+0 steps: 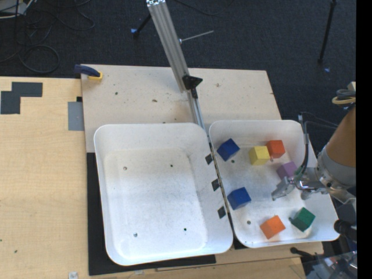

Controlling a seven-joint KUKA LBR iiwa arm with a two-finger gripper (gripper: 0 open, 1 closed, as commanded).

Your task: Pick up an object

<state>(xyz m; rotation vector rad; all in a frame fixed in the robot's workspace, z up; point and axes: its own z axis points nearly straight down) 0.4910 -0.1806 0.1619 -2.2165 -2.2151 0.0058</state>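
Note:
The right bin [256,128] holds several small blocks: a blue one [228,149] at the back left, a second blue one [239,197] by the divider, a yellow one [259,154], an orange-red one [275,148], a purple one [286,170], an orange one [272,226] at the front and a green one [303,219] at the front right. My gripper [283,189] hangs over the right bin's right half, just below the purple block and above the orange and green ones. Nothing shows between its fingers.
The left bin [152,195] lies beside the right one, with black clips along the shared edge. A slanted aluminium pole [172,45] rises behind the bins. A blue-and-yellow clamp [89,72] rests at the bench's back left corner.

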